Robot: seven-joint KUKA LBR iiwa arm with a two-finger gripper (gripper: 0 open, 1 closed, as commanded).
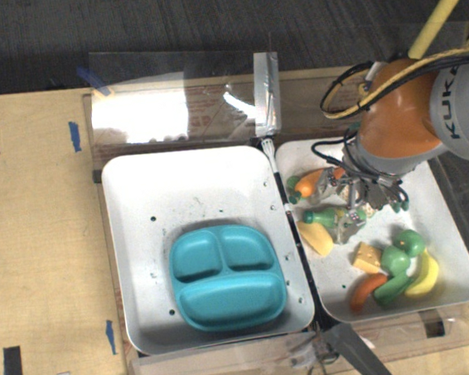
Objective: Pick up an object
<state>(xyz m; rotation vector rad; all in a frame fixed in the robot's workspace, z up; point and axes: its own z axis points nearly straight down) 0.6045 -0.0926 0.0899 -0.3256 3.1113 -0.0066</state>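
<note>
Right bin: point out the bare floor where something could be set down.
Bare floor lies right of the hand, along the right bin wall, above the banana. The left side and near corner are crowded with toy food.

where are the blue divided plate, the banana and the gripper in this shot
blue divided plate (226, 277): camera view, on the ridge between its compartments
banana (428, 276): camera view, middle of its yellow curve
gripper (355, 210): camera view, midway between its fingertips

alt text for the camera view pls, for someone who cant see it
The gripper hangs low in the right bin among toy foods, near an orange carrot. The left bin holds a teal divided tray.
</note>
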